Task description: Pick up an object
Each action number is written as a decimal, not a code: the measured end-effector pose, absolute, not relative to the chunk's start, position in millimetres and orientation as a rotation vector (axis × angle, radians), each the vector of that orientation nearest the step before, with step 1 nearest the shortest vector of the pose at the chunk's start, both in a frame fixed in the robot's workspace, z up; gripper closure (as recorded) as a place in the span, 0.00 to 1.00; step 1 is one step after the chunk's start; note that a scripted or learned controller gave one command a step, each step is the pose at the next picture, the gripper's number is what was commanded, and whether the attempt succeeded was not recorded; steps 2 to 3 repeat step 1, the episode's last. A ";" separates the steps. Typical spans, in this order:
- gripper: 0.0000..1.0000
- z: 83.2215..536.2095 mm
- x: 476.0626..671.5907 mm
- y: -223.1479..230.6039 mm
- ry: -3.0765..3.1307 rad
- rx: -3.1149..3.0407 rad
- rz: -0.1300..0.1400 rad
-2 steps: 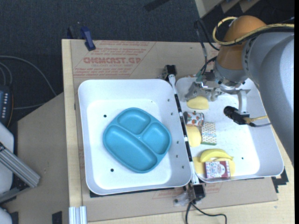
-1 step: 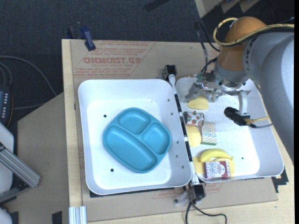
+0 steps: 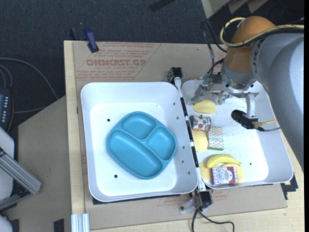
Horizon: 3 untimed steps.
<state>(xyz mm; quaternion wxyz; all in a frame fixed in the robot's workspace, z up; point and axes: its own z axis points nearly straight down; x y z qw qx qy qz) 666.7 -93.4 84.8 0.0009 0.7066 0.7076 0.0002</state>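
Observation:
My gripper hangs low over the far left corner of the right bin, and it is open. A pale yellow rounded object lies just beneath and slightly in front of the fingertips, not gripped. Nearer along the bin's left side lie a small red-and-white packet, a yellow block and a patterned card. A banana and a red box sit at the near left corner.
The left bin holds a blue divided plate. The divider between the bins runs close to the objects. A black fitting with a yellow cable hangs from the arm over the right bin.

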 end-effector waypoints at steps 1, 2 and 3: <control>0.00 85.0 666.7 -91.5 2.221 2.220 0.000; 0.00 85.0 666.7 -91.5 2.221 2.220 0.000; 0.00 85.0 666.7 -91.5 2.221 2.220 0.000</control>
